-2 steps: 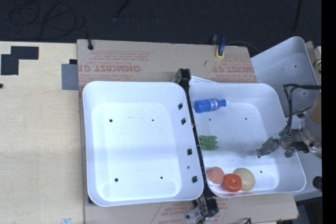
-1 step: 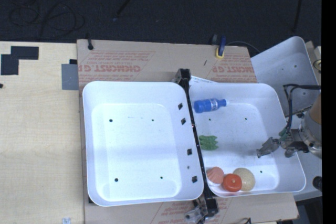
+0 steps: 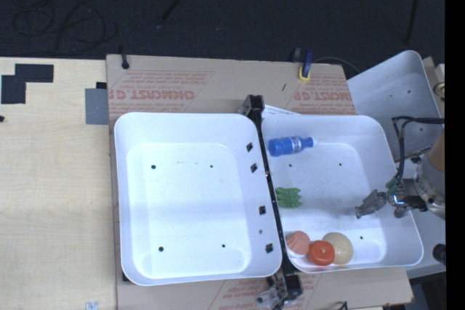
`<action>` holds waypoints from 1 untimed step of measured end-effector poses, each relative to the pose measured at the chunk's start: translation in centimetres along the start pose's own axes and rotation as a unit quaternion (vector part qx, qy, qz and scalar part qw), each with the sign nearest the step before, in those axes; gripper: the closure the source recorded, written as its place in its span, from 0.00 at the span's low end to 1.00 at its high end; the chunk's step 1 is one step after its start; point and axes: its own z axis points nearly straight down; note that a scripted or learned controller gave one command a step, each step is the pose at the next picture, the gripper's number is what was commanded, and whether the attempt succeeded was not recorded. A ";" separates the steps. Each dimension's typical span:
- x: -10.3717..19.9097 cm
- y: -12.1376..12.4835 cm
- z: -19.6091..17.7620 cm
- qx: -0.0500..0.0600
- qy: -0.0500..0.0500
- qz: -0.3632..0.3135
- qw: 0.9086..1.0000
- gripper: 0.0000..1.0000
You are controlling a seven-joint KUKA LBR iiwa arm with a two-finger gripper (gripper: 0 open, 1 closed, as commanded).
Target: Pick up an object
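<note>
Table (image 3: pixel 51 178), one, light wood, under a cardboard sheet (image 3: pixel 218 87). Bins, two, white, side by side: left bin (image 3: pixel 120 178); right bin (image 3: pixel 378 131) with five items. Arm (image 3: pixel 425 192), one, entering from the right. Bottle (image 3: pixel 290 146), one, blue, lying near the far wall. Green piece (image 3: pixel 288 197), one, mid-floor near the divider. Round items, three, clustered at the near wall: pale (image 3: pixel 338 246), red (image 3: pixel 321 253), pink (image 3: pixel 297 242). Hand (image 3: pixel 370 205), one, low over the right side of the right bin, grasping nothing visible; whether released or clenched cannot be told. Step judged: approach. Next move calls for travelling toward one item and descending squarely onto it.
</note>
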 end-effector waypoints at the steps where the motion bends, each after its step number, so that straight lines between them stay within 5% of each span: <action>1: 0.0 0.0 0.0 0.000 0.000 0.000 1.000 0.00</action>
